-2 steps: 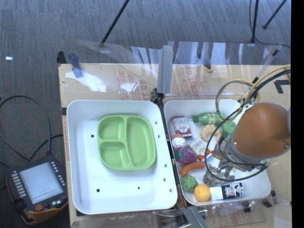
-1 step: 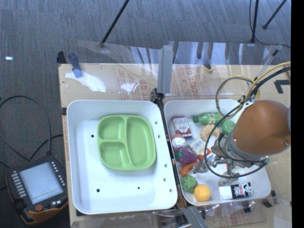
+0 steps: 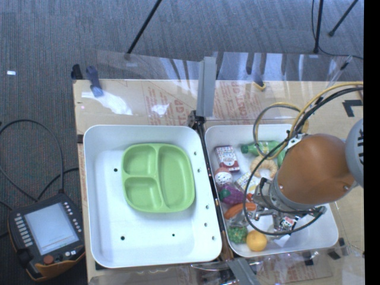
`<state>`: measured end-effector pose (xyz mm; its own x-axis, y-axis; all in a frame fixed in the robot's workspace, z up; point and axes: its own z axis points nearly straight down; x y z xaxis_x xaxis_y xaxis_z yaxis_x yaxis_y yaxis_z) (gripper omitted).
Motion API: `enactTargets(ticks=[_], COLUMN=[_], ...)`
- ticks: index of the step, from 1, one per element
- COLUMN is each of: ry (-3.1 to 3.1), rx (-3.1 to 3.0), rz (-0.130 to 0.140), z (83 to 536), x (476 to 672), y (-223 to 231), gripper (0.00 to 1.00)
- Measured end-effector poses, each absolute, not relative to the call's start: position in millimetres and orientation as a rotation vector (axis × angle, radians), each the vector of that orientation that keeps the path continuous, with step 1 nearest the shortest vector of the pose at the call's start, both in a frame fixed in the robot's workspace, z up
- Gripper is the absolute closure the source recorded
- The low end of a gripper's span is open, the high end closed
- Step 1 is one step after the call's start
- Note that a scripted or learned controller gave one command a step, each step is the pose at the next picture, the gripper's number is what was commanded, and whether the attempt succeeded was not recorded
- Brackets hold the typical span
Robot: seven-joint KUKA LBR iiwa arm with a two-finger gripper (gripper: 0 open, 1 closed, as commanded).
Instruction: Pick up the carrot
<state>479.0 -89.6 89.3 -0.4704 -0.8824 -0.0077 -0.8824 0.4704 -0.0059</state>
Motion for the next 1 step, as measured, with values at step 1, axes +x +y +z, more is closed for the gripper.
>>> enactTargets(ticks=[1], ry=[2.672], rx=[-1.619], rz=[-0.005], z=[100.9], x=[482.4], y=[-85.7], gripper=[1.00])
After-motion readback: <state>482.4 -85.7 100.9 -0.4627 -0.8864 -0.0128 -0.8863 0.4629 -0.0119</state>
